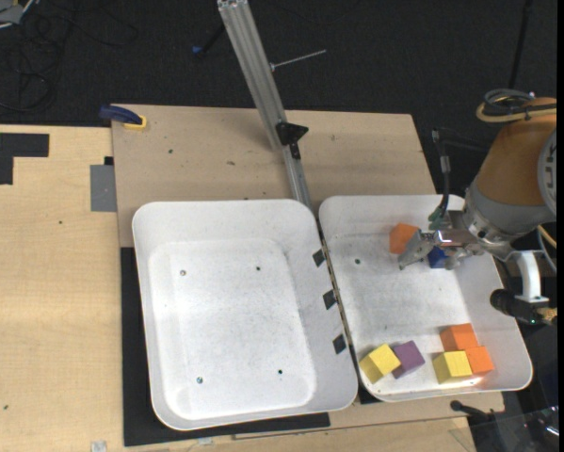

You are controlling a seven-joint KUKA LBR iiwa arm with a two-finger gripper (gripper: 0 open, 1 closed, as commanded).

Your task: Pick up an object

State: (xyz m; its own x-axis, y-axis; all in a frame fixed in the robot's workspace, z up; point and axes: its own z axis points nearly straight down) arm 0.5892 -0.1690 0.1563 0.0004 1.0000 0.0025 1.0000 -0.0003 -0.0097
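Gripper (423, 252): seen low over the right bin (394, 295), near its far side; how far it is open cannot be told.
Orange block (403, 238): found just beside the gripper, to its left; a grasp cannot be confirmed.
Blue object (439, 259): partly hidden under the wrist.
Near edge: yellow block (380, 361), purple block (408, 356), second yellow block (452, 366) and two orange blocks (468, 347) are gathered.
Left bin (230, 309): set alongside.
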